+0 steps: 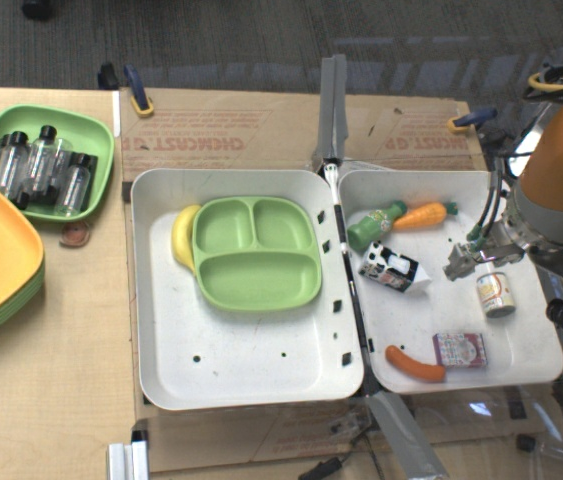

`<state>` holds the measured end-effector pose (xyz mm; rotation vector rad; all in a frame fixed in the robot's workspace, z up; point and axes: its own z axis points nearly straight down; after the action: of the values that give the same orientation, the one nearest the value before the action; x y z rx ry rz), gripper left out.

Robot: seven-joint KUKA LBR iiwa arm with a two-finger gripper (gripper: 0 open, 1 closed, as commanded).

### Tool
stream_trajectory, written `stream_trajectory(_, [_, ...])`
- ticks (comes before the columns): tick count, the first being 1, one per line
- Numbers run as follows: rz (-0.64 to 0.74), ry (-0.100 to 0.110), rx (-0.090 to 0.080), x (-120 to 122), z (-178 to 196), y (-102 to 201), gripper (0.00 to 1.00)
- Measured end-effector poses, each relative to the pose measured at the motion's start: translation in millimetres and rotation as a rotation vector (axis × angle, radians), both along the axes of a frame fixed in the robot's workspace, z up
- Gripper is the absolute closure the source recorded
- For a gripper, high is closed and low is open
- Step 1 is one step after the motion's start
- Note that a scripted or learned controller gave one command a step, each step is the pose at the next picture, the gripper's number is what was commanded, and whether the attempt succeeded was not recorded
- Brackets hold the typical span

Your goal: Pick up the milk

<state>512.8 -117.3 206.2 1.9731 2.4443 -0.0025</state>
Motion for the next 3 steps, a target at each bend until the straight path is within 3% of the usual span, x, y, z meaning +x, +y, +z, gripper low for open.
stream_trajectory(1, [-0.224,0.001,0.0,-11.5,-8.2,-26.5,1.0])
stream_trajectory(2, [-0.07,0.005,0.018,3.9,-116.1,-86.9,1.0])
stream_trajectory(3, [0.151,0.003,0.017,33.0,-116.1,-92.9,1.0])
